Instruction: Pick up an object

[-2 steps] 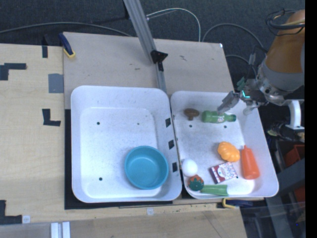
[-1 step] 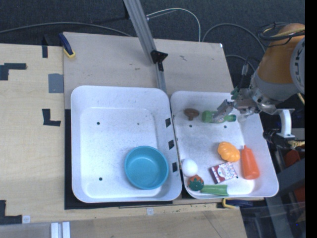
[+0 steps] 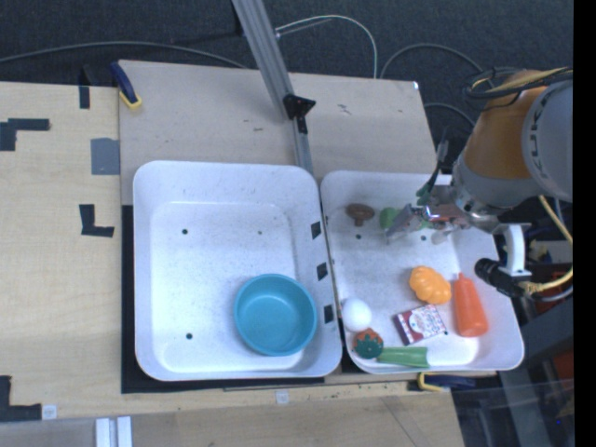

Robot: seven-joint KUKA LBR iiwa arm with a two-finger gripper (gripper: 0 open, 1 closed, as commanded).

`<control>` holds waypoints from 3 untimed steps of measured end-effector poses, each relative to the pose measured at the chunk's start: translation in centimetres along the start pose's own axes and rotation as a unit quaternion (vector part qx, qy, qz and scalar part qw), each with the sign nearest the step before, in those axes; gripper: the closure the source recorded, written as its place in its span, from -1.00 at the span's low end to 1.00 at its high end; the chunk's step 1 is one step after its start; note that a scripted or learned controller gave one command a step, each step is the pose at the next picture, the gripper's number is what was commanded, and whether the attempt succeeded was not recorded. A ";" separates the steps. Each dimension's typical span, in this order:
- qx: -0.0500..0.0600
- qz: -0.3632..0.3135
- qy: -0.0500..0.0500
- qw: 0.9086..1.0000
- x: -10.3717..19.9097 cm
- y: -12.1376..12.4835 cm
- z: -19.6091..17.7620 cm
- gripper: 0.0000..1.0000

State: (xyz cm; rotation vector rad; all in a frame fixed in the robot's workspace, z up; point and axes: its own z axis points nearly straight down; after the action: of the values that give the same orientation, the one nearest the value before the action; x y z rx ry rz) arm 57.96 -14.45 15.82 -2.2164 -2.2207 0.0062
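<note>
1. Reaching in from the right, the grey-and-orange arm [image 3: 507, 147] holds its gripper [image 3: 407, 222] low over the right bin [image 3: 372, 259]; its finger spread cannot be made out.
2. The left bin [image 3: 186, 203] holds a blue bowl [image 3: 274, 314].
3. An orange carrot-like piece [image 3: 468, 307] lies beside a yellow-orange lump [image 3: 429, 284].
4. A brown mushroom-like object [image 3: 359, 213] lies near the gripper.
5. A white egg [image 3: 356, 312] lies at the right bin's left wall.

Gripper [image 3: 402, 223] low over right bin [image 3: 372, 268]

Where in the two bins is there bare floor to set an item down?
Left bin: bare floor everywhere but the blue bowl at its near right. Right bin: crowded near the front edge and around the gripper; a bare patch lies mid-left, between them.
</note>
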 end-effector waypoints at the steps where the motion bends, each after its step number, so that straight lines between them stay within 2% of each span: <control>1: 0.000 0.000 0.000 1.000 0.7 -0.4 4.6 -1.00; 2: -0.001 0.000 0.000 1.000 0.7 -0.3 3.4 1.00; 3: -0.005 0.000 -0.001 1.000 1.2 -0.5 -2.8 1.00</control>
State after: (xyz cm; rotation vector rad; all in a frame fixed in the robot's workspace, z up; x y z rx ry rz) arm 57.46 -13.27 18.64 -2.2220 -2.2264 -0.0042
